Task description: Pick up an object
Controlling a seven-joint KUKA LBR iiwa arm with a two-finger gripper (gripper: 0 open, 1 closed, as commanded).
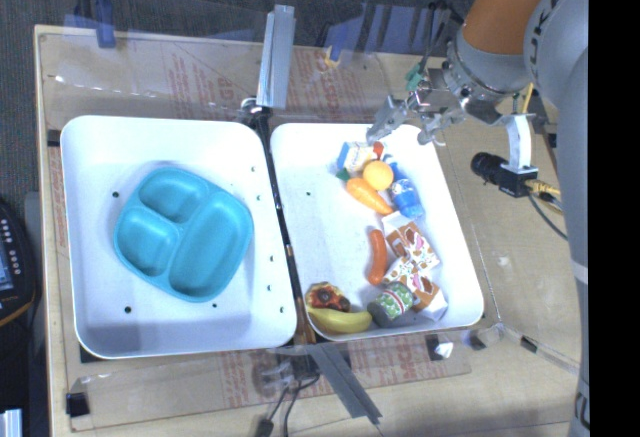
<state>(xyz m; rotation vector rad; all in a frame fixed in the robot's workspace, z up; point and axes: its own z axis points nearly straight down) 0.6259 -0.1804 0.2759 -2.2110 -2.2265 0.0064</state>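
Gripper (pixel 408 124) open above right bin (pixel 320 225), holding nothing, toy carrot (pixel 366 194) below

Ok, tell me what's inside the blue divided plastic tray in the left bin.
The blue divided plastic tray shows three bare compartments with nothing in them. Whatever lies beneath it on the white left bin is covered.

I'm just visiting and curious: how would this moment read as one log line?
gripper: open, above right bin far edge | holding: nothing | nearest: orange ball | left bin: blue tray

The arm (pixel 545 15) comes in from the upper right, its orange band above the wrist. The gripper (pixel 408 123) points down-left, with its fingers spread apart.
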